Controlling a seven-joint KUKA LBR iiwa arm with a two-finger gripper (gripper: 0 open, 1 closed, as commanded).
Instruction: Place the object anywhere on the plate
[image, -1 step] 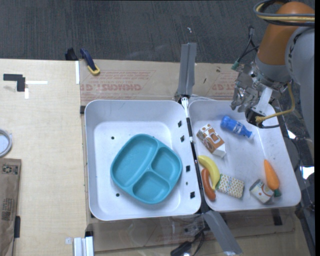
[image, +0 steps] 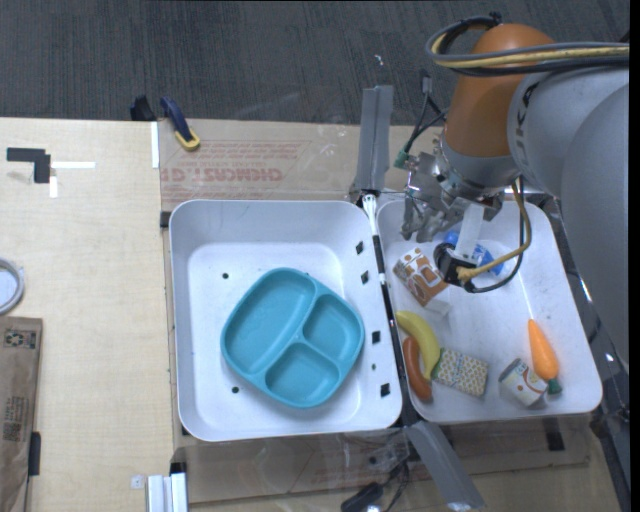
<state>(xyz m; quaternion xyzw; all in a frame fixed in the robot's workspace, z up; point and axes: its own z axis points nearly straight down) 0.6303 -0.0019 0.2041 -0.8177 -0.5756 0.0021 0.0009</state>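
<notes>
One toy box (image: 420, 277) lies just below-left of fingers (image: 428, 228), rt bin.

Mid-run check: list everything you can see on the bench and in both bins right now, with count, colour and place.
Plate: 1, blue, three compartments, left bin.
Bins: 2, white, side by side.
Toy box: 1, brown and white, right bin, upper left.
Banana: 1, yellow, right bin, lower left.
Sausage: 1, red-orange, beside the banana.
Sponge: 1, speckled, right bin, bottom.
Carrot: 1, orange, right bin, right.
Small cup: 1, white, below the carrot.
Arm: 1, grey with orange band, over the right bin.
</notes>
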